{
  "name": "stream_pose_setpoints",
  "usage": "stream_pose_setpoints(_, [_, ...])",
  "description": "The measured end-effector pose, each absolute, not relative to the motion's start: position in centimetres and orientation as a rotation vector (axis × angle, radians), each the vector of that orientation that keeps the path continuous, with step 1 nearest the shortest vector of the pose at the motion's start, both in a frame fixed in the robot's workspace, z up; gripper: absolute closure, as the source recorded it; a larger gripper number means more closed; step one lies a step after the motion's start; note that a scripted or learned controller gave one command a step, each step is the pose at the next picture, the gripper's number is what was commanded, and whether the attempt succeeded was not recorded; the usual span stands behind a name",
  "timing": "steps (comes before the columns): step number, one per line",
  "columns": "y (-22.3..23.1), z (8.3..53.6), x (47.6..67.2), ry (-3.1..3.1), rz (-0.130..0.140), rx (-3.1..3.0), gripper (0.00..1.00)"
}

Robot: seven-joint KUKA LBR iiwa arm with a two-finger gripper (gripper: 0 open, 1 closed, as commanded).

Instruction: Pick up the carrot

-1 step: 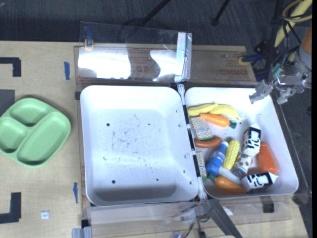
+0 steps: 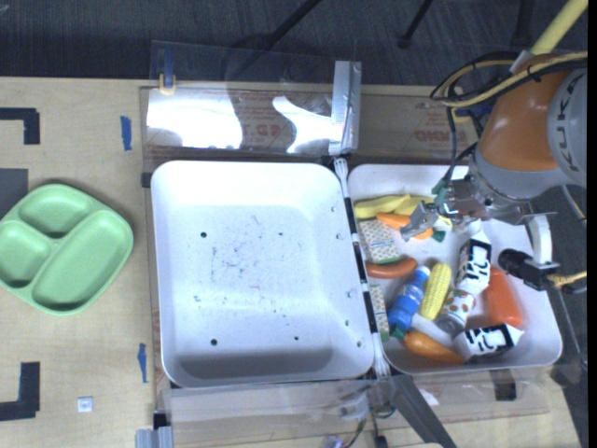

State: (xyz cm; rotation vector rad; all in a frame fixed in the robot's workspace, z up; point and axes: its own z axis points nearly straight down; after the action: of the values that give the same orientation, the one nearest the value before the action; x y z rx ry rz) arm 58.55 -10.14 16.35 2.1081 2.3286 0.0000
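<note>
The carrot (image 2: 397, 220), a small orange piece, lies near the back left of the right bin (image 2: 550, 343), just under a yellow banana (image 2: 381, 205). My gripper (image 2: 423, 222) is down in that bin at the carrot's right end, touching or nearly touching it. The metal tip covers part of the carrot. The grey arm with its orange band (image 2: 527, 129) reaches in from the upper right.
The right bin also holds a red sausage (image 2: 392, 269), a corn cob (image 2: 436, 289), a blue bottle (image 2: 409, 304), black-and-white cartons (image 2: 478, 267), an orange object (image 2: 431, 345) and a patterned pouch (image 2: 378, 241). The left bin (image 2: 252, 259) lies beside it. A green divided plate (image 2: 61, 247) sits far left.
</note>
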Motion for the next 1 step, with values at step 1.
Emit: stream_pose_setpoints(1, [-13.64,11.93,63.89,2.361,0.004,2.065,0.0])
